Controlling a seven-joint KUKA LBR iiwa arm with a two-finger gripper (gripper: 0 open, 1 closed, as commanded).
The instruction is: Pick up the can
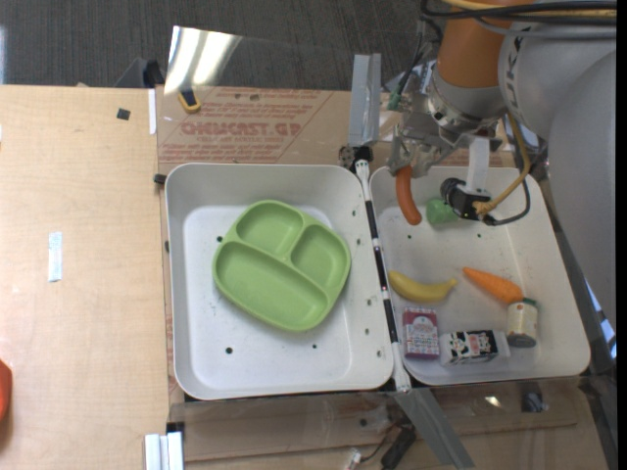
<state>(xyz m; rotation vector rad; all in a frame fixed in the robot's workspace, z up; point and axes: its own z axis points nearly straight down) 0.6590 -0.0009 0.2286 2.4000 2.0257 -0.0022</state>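
Carton (pixel 473 346) nearest us, can (pixel 522 321) beside it, untouched since our gripper (pixel 411 164) hangs far off at the sausage (pixel 408 197); its grip we cannot tell.

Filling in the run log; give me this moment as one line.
pincer: over right bin's far-left corner, at hot dog | can: near-right, untouched | left bin: green divided plate

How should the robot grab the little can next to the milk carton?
Best to take the can around the middle of its round cream side, coming straight down from above. It seems to lie tipped over, grey end facing the bin's near edge, so a squeeze across its narrow width should fit. The carrot and milk carton sit close, so a sideways approach looks crowded.
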